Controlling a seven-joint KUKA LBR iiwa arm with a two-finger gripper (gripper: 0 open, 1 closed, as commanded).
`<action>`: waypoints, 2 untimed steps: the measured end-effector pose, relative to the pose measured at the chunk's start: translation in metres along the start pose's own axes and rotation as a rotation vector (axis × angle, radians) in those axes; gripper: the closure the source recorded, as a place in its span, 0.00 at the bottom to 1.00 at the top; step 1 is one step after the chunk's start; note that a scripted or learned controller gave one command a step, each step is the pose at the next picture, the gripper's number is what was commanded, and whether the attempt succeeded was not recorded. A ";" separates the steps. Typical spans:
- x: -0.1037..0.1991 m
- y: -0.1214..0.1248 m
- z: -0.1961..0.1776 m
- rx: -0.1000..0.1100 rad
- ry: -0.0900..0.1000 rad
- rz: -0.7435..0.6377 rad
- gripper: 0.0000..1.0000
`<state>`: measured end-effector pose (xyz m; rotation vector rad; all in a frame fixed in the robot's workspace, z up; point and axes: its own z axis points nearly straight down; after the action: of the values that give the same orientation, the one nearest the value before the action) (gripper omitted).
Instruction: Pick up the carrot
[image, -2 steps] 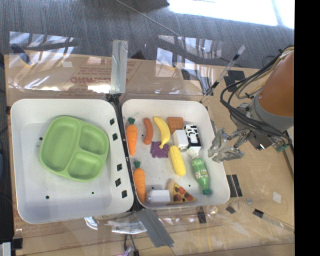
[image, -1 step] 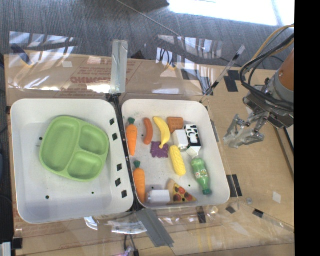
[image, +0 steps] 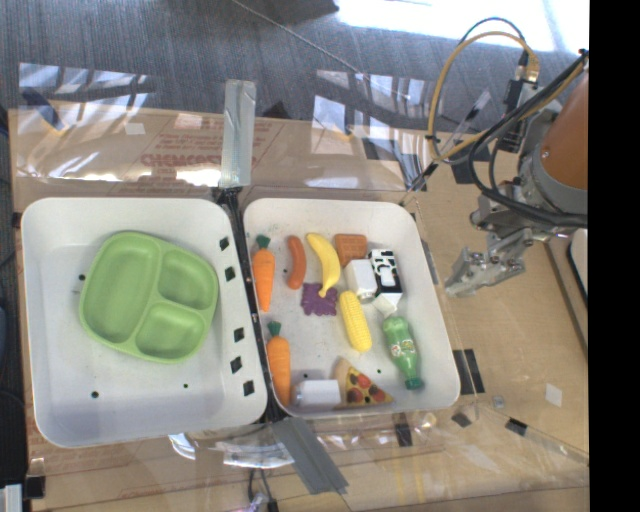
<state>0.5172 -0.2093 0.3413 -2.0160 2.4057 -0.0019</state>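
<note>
Gripper (image: 487, 268) parked right of frame, off bins — jaw state unclear; carrots (image: 263, 277) untouched, left edge of right bin (image: 425, 260).

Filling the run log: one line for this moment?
gripper: right of right bin, nothing held | carrots: in bin, untouched

plate (image: 148, 296) green | 2 carrots (image: 263, 278) orange | banana (image: 324, 262) yellow | bottle (image: 401, 350) green | bins (image: 60, 400) white
</note>
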 end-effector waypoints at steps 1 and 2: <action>0.008 0.039 0.038 -0.001 -0.001 -0.397 1.00; -0.003 0.022 0.118 -0.008 -0.004 -0.591 1.00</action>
<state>0.4961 -0.2026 0.2236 -2.6312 1.7159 0.0103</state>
